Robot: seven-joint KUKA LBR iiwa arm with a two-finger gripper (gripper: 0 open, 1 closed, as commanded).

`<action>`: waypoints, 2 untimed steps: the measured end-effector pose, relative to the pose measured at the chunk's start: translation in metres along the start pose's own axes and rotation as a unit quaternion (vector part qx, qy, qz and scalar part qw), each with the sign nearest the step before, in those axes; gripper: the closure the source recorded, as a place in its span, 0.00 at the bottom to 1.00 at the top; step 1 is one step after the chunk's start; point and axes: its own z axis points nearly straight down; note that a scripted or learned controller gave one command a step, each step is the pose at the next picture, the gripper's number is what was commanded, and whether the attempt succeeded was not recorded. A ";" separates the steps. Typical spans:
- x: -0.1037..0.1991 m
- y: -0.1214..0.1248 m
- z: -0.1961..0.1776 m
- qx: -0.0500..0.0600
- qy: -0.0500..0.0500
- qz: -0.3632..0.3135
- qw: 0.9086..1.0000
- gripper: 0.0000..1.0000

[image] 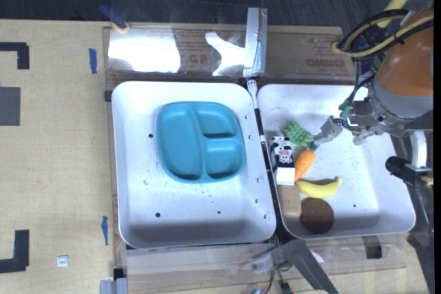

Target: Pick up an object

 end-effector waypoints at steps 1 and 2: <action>0.019 0.011 0.097 -0.005 -0.001 0.028 1.000 0.00; 0.018 0.012 0.087 -0.006 -0.001 0.029 1.000 1.00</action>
